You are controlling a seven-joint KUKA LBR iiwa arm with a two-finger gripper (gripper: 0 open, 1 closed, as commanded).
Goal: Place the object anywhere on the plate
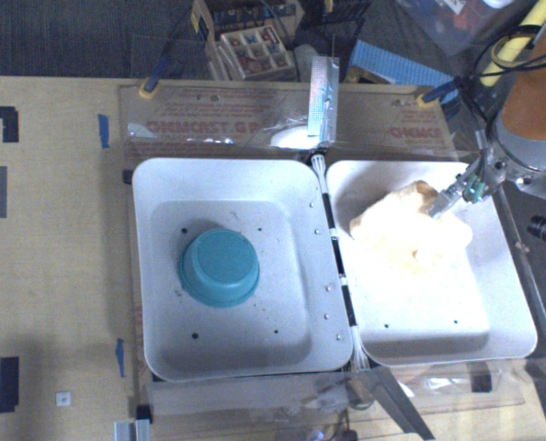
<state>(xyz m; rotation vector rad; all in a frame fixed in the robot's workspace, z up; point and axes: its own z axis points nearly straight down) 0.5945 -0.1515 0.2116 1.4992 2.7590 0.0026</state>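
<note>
One pale object (406,232) lying upper-right to lower-left

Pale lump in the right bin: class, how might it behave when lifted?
The pale lump has an uneven, rounded outline, so it is probably soft and may sag. It spreads wide beside the tool, so one pinch may lift only part.

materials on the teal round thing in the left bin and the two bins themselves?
Round teal bowl-like piece, apparently upside down: likely moulded plastic, going by its even colour, soft sheen and rounded rim.

Shallow white left bin and shallow white right bin: probably formed plastic or coated sheet, with smooth rounded corners and a matte-to-satin surface. The right one is too glare-washed to judge finish.
</note>
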